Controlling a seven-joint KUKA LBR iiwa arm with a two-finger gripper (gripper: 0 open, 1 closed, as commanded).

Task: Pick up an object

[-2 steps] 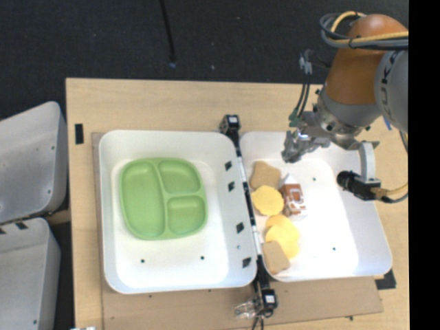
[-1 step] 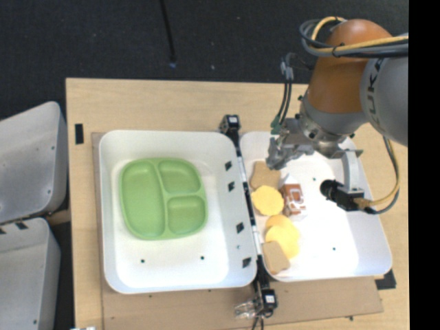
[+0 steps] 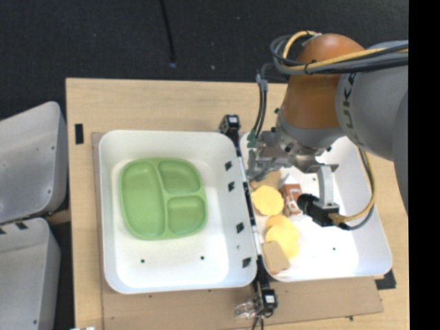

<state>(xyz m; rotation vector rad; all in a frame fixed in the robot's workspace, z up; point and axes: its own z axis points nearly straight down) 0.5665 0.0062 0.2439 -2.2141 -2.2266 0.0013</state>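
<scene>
In the right bin (image 3: 357,253) lie several small items along its left side: a round yellow piece (image 3: 267,201), a second yellow piece (image 3: 284,239) with an orange bit (image 3: 277,221) behind it, a tan block (image 3: 277,258), and a small red-brown item (image 3: 292,196). My gripper (image 3: 265,165) hangs low over the bin's upper left part, just above the round yellow piece. The wrist and its metal parts hide what lies directly under it.
The left bin (image 3: 113,253) holds a green divided plate (image 3: 163,198). The wall between the two bins (image 3: 246,205) runs close to the gripper's left. The right bin's floor to the lower right is bare white.
</scene>
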